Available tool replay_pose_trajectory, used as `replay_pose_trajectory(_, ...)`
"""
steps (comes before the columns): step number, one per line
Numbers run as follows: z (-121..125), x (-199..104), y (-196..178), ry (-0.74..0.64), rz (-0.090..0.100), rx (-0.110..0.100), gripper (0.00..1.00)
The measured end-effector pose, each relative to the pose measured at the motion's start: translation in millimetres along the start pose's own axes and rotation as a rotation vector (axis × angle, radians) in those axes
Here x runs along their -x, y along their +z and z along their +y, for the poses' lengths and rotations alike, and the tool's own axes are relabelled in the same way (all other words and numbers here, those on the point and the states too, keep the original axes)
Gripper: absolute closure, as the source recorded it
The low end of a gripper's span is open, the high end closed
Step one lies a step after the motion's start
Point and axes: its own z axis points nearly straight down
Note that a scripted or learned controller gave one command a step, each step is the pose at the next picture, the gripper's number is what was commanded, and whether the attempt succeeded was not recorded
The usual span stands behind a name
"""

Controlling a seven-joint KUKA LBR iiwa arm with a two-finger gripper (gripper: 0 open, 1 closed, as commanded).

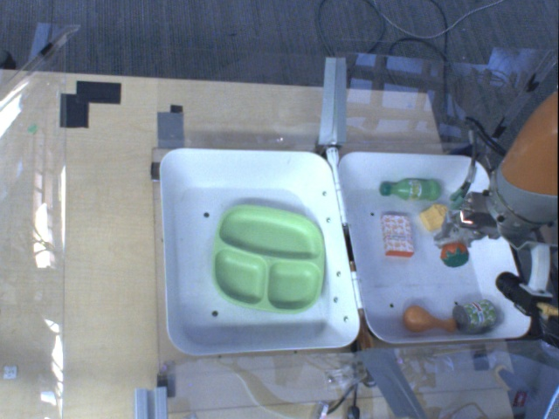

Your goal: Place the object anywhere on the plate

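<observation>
gripper (460, 223) low over right bin (371, 269), near its right wall; cannot tell its state from this angle. red-green object (453, 254) just below it on bin floor, yellow piece (431, 217) just left. green bottle (410, 188) far side, patterned box (397, 234) left of centre, orange pear-shaped item (423, 319) and grey-green ball (476, 316) near edge. green sectioned plate (267, 257) in left bin (188, 260), well apart from all.

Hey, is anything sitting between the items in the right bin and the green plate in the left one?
Only the two bins' raised walls, meeting side by side between them. The green plate lies bare in the left bin, so an item lifted over the walls has an open landing.
</observation>
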Motion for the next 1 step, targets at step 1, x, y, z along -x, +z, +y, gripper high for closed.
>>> replay_pose_trajectory(1,-11.8,-72.1,9.5,-0.343,0.002,-0.002,1.0)
